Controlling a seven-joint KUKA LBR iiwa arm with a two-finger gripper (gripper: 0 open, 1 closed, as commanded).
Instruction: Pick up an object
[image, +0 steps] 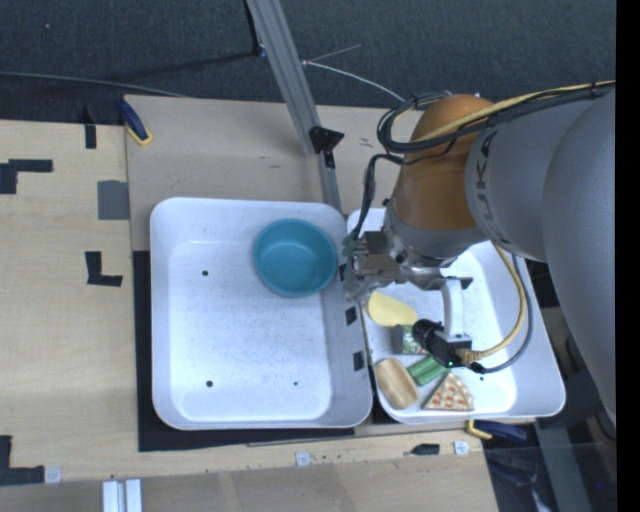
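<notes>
From above, the gripper hangs over the right bin near its left edge, above the yellow toy; whether it grips anything I cannot tell, and crowded neighbours risk a deflected grasp.

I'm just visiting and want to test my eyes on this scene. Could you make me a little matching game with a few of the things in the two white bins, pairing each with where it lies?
Things:
1. blue bowl
2. yellow piece
3. bread roll
4. pizza slice

Places:
A. right bin, near front rim, right of the roll
B. left bin, far right corner
C. right bin, just below the arm's wrist
D. right bin, front left corner

Pairs: 1-B, 2-C, 3-D, 4-A
</notes>
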